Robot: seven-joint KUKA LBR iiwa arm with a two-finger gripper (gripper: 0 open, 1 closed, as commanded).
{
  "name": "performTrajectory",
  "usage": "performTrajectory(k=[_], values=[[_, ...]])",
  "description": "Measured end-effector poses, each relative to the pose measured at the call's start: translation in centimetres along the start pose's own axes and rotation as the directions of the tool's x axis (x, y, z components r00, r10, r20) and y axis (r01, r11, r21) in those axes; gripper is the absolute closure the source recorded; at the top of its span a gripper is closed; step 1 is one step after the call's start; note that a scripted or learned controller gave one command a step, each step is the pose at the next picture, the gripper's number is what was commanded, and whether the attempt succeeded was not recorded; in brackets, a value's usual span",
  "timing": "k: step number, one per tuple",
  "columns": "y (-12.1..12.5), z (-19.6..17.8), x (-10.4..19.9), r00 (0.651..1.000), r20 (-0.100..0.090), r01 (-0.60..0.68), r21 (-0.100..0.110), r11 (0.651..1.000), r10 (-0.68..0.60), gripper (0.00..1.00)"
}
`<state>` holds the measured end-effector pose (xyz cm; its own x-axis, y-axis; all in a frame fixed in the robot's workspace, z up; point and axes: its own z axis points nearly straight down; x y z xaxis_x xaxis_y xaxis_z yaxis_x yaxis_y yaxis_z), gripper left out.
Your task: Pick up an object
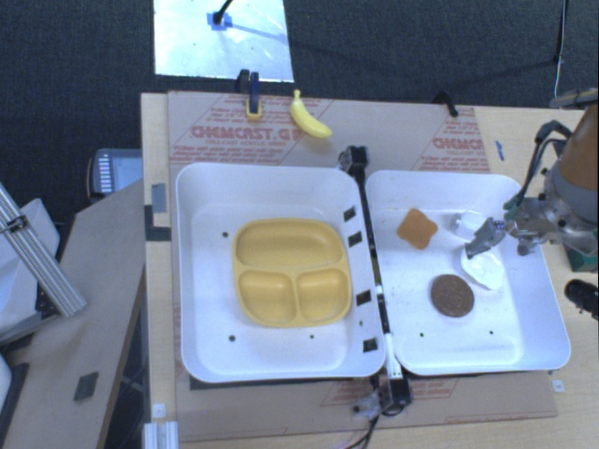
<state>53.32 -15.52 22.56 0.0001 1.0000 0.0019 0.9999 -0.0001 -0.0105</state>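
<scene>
While the claw (489,237) hangs at the frame's right over the right white plastic bin (533,344), I cannot tell its opening; a small white object (484,269) lies beneath, beside a brown round disc (452,296).

"CHEMCAST" printed in red, twice, on brown board (234,131) behind bins.

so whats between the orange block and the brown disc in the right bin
Nothing. In the camera view, bare white floor of the right bin separates the orange block from the brown disc; the end effector sits off to the side.
</scene>
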Motion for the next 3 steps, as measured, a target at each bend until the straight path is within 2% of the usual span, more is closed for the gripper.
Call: performTrajectory(k=[1,2,3], values=[[0.3,-0.6,0.0,1.0,0.002,0.003,-0.012,1.0,-0.003,0.0],[1.0,3.8,0.3,1.0,0.002,0.002,-0.009,1.0,-0.002,0.0],[0.7,9.9,0.7,1.0,0.001,0.002,-0.007,1.0,-0.002,0.0]])
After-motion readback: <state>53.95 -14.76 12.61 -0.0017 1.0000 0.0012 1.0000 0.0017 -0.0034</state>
